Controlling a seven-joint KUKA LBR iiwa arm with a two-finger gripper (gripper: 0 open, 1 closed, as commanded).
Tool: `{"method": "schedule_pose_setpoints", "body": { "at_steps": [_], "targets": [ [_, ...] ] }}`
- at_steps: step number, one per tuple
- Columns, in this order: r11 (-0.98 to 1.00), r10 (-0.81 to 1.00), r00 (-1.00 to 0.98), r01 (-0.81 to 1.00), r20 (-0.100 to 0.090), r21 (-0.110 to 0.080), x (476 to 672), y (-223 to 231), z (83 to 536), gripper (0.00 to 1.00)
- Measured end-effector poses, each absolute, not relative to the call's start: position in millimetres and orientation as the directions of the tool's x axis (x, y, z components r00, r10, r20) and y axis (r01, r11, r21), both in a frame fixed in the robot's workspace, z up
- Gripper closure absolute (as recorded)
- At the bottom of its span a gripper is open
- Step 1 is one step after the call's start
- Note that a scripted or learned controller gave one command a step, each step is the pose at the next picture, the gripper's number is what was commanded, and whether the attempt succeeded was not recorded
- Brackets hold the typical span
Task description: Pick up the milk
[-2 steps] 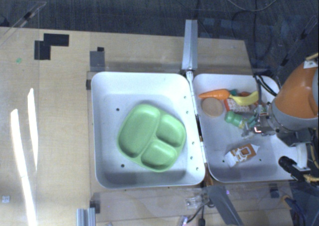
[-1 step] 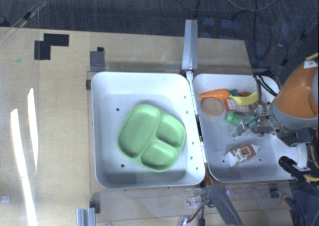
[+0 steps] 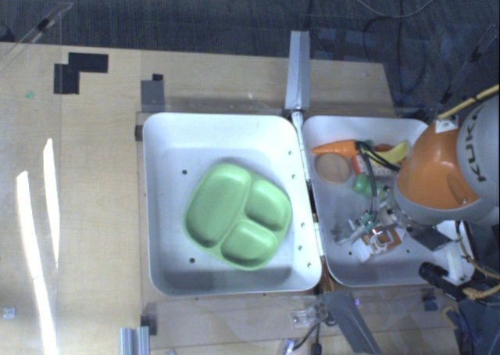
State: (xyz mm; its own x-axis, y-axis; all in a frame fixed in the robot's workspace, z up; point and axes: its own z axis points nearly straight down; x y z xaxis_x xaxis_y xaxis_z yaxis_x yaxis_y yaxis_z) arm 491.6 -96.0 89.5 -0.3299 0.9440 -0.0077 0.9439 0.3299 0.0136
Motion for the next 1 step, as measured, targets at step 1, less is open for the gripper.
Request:
{"method": "schedule_pose_setpoints", "body": {
  "at_steps": [1],
  "targets": [
    [0.384,0.923,-0.384,0.923,-0.003,0.006,527.1,-98.8,130.5,0.00]
  ]
}}
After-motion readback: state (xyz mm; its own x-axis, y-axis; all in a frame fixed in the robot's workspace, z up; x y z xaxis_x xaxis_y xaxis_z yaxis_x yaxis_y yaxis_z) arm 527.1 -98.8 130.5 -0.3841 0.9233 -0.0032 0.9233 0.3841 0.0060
